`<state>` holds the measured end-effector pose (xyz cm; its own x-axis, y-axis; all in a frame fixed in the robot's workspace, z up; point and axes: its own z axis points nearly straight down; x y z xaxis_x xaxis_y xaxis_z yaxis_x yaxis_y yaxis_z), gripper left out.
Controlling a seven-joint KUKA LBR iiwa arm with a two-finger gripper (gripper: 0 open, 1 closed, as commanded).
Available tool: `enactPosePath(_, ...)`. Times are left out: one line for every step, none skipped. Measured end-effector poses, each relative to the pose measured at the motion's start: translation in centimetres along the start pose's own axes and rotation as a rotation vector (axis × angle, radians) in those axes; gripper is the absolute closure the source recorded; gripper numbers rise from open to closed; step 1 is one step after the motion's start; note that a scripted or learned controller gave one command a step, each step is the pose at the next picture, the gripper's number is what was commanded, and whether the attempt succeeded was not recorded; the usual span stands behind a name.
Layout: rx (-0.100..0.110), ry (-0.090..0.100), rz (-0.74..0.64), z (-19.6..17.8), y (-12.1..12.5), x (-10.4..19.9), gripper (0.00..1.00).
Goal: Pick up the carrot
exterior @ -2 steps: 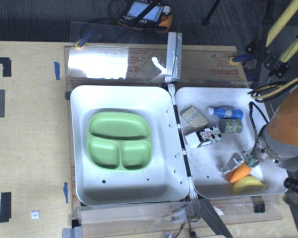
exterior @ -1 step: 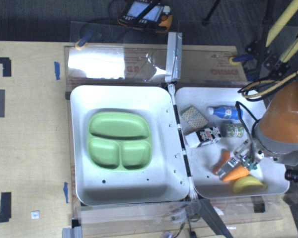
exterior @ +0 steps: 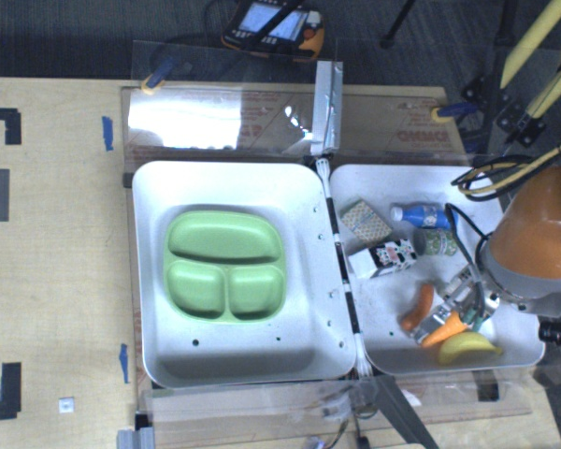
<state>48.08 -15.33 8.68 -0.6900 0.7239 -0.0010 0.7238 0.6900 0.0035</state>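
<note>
Approach step in hand: two-finger gripper (exterior: 463, 302) sits low in right white bin (exterior: 379, 344), finger state indeterminable; tapered orange carrot (exterior: 445, 330) lies just beside it, against yellow banana-shaped toy (exterior: 469, 346); confirm your grasp before lifting.

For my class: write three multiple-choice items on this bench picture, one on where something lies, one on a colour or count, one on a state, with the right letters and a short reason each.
1. Where does the carrot lie?
A. In the right bin
B. On the green tray
C. On the wooden bench

2. How many compartments has the green tray?
A. Two
B. Three
C. Five

3. How does the blue-capped bottle rest?
A. Upright
B. On its side
C. Inside the tray

Answers: 1 A, the carrot sits near the right bin's front wall, beside a yellow piece. 2 B, one long section above two smaller ones. 3 B, its length runs flat along the bin floor.
</note>
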Motion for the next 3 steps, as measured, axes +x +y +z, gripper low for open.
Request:
enactPosePath(-0.005,-0.006,0.001,-1.1,0.2,-0.2,1.0)
enactPosePath(0.002,-0.003,0.076,-13.9,-1.5,-7.4,1.0)
enactPosePath(0.002,0.0,-0.143,-15.5,2.9,-2.0,1.0)
